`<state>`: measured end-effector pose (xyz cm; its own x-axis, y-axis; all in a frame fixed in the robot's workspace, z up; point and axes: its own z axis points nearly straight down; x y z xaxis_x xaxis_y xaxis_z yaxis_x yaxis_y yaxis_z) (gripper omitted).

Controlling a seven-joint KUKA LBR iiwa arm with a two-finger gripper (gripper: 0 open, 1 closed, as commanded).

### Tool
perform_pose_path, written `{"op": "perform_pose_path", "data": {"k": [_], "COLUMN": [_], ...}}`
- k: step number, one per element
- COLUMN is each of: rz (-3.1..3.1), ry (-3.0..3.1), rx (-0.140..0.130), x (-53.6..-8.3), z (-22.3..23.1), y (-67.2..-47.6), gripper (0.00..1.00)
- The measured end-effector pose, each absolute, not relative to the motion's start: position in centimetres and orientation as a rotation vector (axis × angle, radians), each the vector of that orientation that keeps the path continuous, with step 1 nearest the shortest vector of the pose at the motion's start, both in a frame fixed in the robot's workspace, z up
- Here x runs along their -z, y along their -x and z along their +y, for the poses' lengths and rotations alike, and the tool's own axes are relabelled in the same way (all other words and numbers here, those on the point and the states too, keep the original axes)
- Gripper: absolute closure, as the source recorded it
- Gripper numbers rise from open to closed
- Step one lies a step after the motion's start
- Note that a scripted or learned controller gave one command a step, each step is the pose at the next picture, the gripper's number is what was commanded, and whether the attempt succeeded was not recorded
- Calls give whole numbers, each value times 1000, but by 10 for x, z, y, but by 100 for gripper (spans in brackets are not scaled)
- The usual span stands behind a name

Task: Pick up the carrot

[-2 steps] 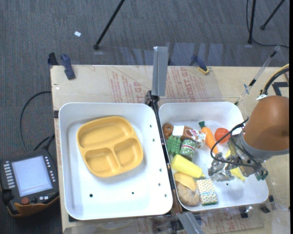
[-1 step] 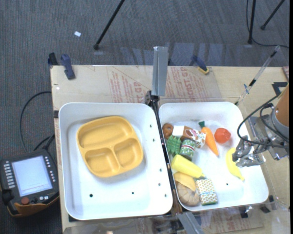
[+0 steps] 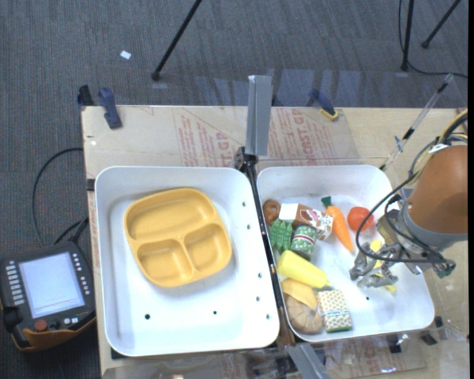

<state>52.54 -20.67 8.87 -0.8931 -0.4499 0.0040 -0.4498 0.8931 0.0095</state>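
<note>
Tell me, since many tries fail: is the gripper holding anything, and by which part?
Nothing is seen held. The gripper hangs over the right bin, and the carrot lies apart from it, up and left, beside the tomato.

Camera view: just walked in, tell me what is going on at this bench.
A grey arm with an orange band reaches in from the right, its tool low over the right bin. The carrot lies to the tool's upper left, among toy foods and apart from the tool, not yet picked up. The left bin holds a yellow divided tray.
</note>
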Motion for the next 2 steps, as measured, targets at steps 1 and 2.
{"op": "perform_pose_path", "data": {"k": [1, 2], "rz": [-3056, -3052], "ry": [-726, -757], "rx": [5, 5], "x": [-92, -87], "z": [-208, -164], "y": [-528, -564], "gripper": [0, 0]}}
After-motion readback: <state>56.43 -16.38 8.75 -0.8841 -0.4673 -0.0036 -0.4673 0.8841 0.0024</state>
